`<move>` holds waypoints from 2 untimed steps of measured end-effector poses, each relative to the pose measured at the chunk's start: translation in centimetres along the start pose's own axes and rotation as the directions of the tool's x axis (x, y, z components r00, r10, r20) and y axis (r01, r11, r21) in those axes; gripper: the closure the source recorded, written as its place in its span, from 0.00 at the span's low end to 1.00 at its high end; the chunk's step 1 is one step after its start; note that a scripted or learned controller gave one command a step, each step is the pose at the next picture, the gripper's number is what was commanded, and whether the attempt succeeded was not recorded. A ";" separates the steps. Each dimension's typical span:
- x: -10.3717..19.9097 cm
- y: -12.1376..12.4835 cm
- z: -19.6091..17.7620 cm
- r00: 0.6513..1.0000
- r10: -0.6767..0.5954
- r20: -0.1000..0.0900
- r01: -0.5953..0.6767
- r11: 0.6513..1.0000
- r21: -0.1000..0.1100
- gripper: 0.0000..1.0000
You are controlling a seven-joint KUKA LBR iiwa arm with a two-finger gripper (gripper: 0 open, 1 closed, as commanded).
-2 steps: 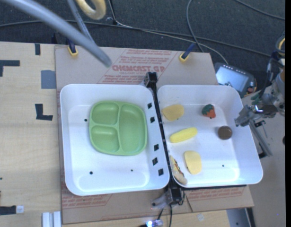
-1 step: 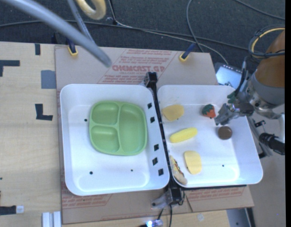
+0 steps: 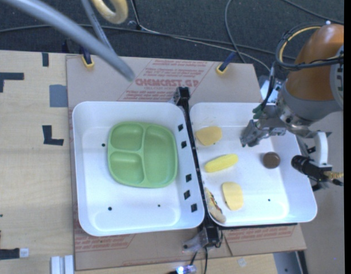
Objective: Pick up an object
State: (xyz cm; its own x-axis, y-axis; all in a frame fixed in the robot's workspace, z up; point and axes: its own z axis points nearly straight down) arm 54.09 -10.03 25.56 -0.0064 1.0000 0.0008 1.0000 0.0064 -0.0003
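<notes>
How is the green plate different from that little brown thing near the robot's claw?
The green divided plate is large, flat and split into compartments; the brown object is small, round and plain. The plate lies in the left bin, the brown object in the right bin, below the gripper. Both rest untouched.

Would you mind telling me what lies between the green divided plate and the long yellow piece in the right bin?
In the camera view, the bins' adjoining white rims with black clips separate green plate from yellow piece.
</notes>
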 end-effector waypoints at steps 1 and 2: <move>5.4 0.7 -0.4 1.000 -0.001 0.000 0.001 1.000 0.000 1.00; 10.9 1.5 -0.6 1.000 0.000 0.000 0.000 1.000 0.001 1.00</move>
State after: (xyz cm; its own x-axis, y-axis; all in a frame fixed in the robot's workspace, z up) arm 55.53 0.86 26.14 -0.0067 1.0000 0.0009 1.0000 0.0067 -0.0012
